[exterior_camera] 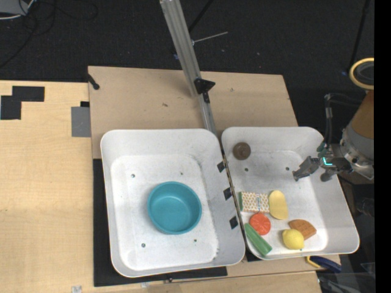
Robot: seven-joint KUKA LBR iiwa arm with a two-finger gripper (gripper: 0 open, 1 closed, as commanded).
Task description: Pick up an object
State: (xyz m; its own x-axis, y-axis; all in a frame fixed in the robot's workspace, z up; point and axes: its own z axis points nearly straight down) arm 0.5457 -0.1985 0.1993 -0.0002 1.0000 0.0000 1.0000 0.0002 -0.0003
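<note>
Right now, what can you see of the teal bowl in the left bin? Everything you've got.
The round teal plastic-looking bowl sits upright, mouth up, on the floor of the left shallow white bin, a little below the bin's middle. It is one plain colour with a smooth rim and a darker shaded inside, and nothing shows inside it. It looks whole and undamaged. Only the bin floor touches it; the bin walls stand apart from it.

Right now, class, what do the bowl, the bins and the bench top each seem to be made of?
Bowl: probably plastic, an even teal with a soft sheen.
Bins: likely thin moulded plastic, matte white with rounded corners and scuffed floors.
Bench top: seems to be wood board, pale tan, flat and unvarnished.
</note>
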